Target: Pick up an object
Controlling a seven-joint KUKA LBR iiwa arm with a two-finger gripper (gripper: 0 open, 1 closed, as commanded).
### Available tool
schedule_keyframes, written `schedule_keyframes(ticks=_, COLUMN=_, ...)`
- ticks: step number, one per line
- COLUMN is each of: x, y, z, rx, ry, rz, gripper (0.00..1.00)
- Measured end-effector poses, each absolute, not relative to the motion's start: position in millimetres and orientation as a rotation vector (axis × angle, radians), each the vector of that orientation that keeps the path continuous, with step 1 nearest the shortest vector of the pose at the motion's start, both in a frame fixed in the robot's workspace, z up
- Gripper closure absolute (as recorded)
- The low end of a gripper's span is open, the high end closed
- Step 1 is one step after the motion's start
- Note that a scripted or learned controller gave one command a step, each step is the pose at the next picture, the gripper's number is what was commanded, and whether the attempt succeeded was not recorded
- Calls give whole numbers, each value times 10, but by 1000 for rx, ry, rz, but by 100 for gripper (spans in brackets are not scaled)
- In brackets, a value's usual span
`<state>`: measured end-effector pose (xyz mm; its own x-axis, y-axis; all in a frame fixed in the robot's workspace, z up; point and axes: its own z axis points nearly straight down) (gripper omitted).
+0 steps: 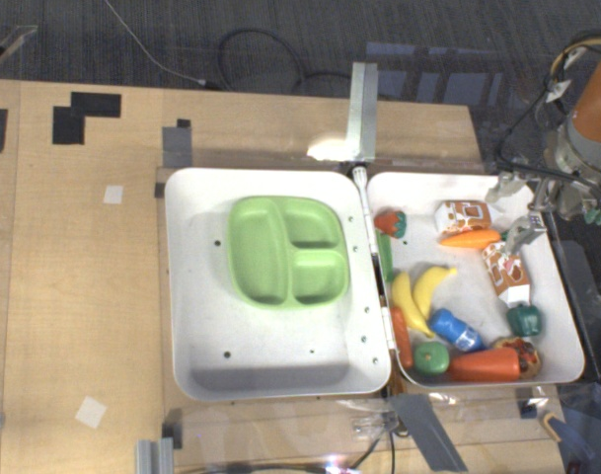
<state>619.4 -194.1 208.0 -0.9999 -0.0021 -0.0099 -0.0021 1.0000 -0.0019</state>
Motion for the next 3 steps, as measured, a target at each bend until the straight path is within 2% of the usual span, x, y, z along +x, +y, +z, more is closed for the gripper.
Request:
schedule_keyframes(ticks=1, x=5833, y=-2058, z=1408, rx=59, ry=3137, rz=-2, gripper=0)
schedule_keyframes(ticks=2, x=6134, y=-2052, z=888, rx=76, ry=3127, rz=-5, gripper=0)
schedule_keyframes(ticks=3, x=5669, y=-2044, z=891, rx=227, ry=3120, rz=-2, gripper=0)
